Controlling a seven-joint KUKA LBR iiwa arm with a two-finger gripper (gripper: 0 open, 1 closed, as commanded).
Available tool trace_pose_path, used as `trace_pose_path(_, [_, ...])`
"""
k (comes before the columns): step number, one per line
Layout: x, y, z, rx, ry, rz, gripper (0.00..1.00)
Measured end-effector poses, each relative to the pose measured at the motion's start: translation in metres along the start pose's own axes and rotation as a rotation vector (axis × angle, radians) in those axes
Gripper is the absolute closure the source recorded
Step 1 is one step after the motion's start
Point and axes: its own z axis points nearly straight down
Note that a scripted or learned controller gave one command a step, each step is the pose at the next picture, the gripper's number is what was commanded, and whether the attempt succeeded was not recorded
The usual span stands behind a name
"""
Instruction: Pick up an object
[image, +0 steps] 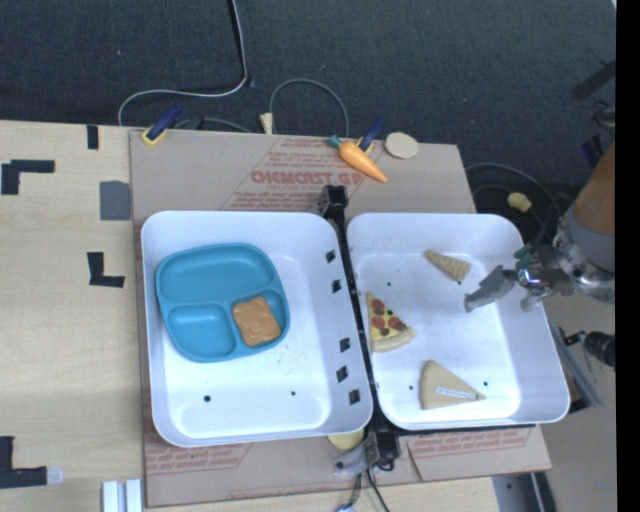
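Two shallow white bins sit side by side on a brown cardboard sheet that covers the pale wooden surface. The left white bin carries a blue sectioned plastic plate, and a tan, bear-shaped toy biscuit lies in the plate's lower right compartment. The right white bin holds three toy foods, well apart from one another: a pale cone-shaped wedge near the top, a pizza slice with red topping against the left wall beside the black divider clips, and a beige triangular sandwich wedge near the lower edge. The grey arm with its orange band reaches in from the right, and its gripper hangs over the right bin's upper right area, to the right of and a little below the cone-shaped wedge, touching none of the foods. Whether its fingers stand apart or together cannot be told from this angle; nothing is seen between them. Beyond the bins, on the cardboard, lie an orange toy carrot and a small round beige disc.
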Motion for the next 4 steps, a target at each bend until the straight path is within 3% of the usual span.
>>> trace_pose_path(1, [0.034, -0.023, 0.087, 0.010, 0.004, -0.001, 0.00])
trace_pose_path(2, [0.085, -0.028, 0.145, 0.006, 0.003, -0.003, 0.00])
trace_pose_path(3, [0.016, -0.007, 0.096, -0.005, -0.005, 0.004, 0.00])
trace_pose_path(4, [-0.042, 0.072, 0.133, -0.005, -0.004, 0.000, 0.00])
